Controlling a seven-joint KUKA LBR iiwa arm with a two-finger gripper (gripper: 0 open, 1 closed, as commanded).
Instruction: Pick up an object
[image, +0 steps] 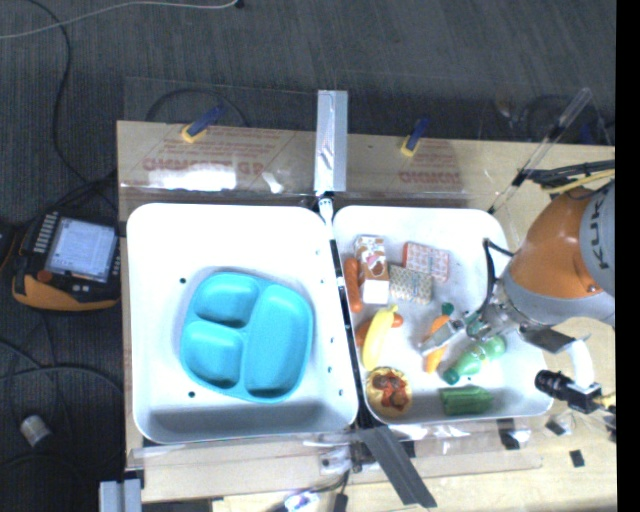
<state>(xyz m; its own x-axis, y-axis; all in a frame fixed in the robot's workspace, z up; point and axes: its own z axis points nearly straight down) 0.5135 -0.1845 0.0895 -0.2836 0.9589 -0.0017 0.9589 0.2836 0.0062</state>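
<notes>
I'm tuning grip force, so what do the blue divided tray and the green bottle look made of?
The blue divided tray looks like moulded plastic: one even turquoise colour, rounded compartment edges, a soft matte sheen. The green bottle, lying on its side in the right bin by the gripper, also seems plastic, smoother and glossier with small highlights; it is too small to say more.

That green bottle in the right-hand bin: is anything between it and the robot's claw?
Nothing visible. The gripper sits right above the green bottle, with the banana and other toys off to the side.
</notes>
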